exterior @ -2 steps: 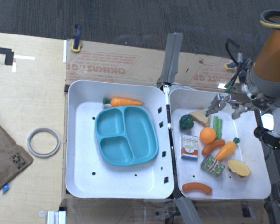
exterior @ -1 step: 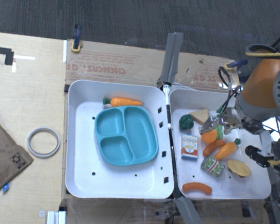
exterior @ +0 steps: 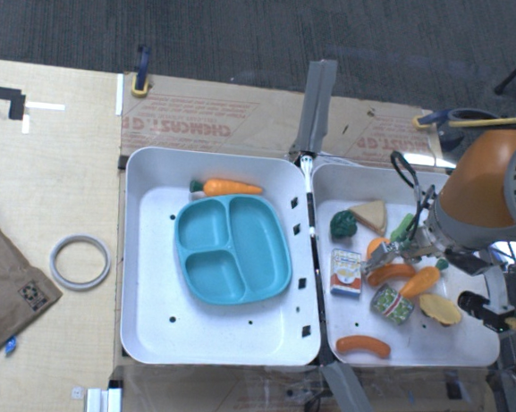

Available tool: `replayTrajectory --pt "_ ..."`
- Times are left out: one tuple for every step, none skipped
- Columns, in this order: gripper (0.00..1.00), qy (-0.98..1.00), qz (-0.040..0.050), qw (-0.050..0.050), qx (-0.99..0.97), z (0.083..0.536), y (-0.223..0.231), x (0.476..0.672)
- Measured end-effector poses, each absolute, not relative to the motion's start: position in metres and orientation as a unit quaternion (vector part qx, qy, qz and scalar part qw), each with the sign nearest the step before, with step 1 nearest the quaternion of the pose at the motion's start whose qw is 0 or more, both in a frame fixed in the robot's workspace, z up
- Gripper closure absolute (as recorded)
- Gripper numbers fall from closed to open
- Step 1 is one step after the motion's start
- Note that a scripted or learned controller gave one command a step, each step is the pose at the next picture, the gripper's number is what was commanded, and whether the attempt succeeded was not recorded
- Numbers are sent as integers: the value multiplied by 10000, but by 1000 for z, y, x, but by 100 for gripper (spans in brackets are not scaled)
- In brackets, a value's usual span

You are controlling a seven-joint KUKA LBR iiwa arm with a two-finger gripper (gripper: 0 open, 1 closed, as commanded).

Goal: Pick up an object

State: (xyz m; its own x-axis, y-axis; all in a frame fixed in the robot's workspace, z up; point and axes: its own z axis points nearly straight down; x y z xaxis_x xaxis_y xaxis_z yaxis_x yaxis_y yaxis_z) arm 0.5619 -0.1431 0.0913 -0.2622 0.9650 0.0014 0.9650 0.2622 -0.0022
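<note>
Right white plastic bin [exterior: 460,357]: end effector [exterior: 396,253] low among the toy food, finger state cannot be told. Just beside it: orange toy carrot [exterior: 420,282], reddish sausage piece [exterior: 390,272], small printed carton [exterior: 346,273], green broccoli [exterior: 344,223], tan wedge [exterior: 370,214]. Near edge: orange-red sausage [exterior: 363,346]. Left white bin [exterior: 145,263]: blue three-compartment plate [exterior: 233,248]; long carrot [exterior: 233,189] on its far side.

You see two white bins, left bin [exterior: 136,262] holding a blue tray [exterior: 233,248] and carrot [exterior: 233,189], right bin [exterior: 461,351] crowded with toy food, gripper [exterior: 396,254] low among it, beside the carton [exterior: 346,273], sausage [exterior: 363,346] near the front wall, tape ring [exterior: 80,260] on the bench.
</note>
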Motion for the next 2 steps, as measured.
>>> replayTrajectory --pt "100 -7933 3 6 -6089 100 -144 562" --pt "100 -7554 6 2 -6552 191 -53 555"
